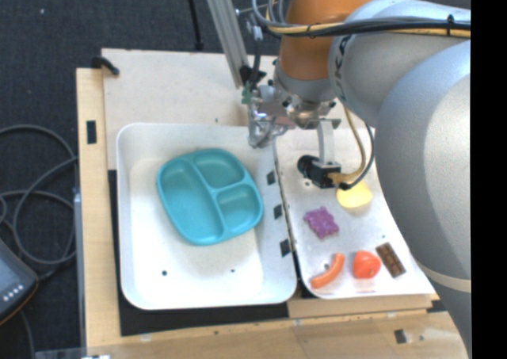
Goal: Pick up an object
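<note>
My gripper (260, 132) hangs over the back right corner of the left bin (135, 215), close to the divide between the two bins. A teal divided plate (207, 195) lies in the left bin, below and to the left of the gripper. The right bin (307, 248) holds a yellow piece (354, 196), a purple lump (322, 223), an orange sausage-shaped piece (328, 270), a red round piece (365, 264) and a brown bar (390, 259). Nothing shows in the gripper.
The big grey arm with its orange band (321, 17) covers the back and right of the right bin. A slanted metal rail (222, 17) stands behind the left bin. Wooden bench edges frame both bins.
</note>
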Action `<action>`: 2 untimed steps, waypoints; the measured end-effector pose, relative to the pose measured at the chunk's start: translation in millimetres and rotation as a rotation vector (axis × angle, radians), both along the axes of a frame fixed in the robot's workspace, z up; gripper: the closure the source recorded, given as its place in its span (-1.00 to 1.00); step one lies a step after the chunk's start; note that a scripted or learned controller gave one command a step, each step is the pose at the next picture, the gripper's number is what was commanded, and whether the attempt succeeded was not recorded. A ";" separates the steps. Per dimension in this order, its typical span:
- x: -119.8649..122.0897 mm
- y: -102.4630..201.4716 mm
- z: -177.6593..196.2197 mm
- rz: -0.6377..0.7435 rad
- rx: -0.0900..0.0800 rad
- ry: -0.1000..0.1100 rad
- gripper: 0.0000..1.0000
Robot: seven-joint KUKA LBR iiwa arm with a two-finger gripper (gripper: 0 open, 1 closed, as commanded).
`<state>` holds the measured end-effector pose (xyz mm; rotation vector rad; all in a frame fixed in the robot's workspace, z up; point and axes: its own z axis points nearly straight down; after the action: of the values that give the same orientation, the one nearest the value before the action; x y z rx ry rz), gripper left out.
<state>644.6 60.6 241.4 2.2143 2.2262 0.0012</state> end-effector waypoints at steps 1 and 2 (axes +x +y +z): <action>12.1 24.2 -0.1 -0.001 -0.001 0.000 1.00; 8.1 29.0 -9.8 -0.002 -0.001 0.003 1.00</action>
<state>652.7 89.6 231.6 2.2170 2.2246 -0.0032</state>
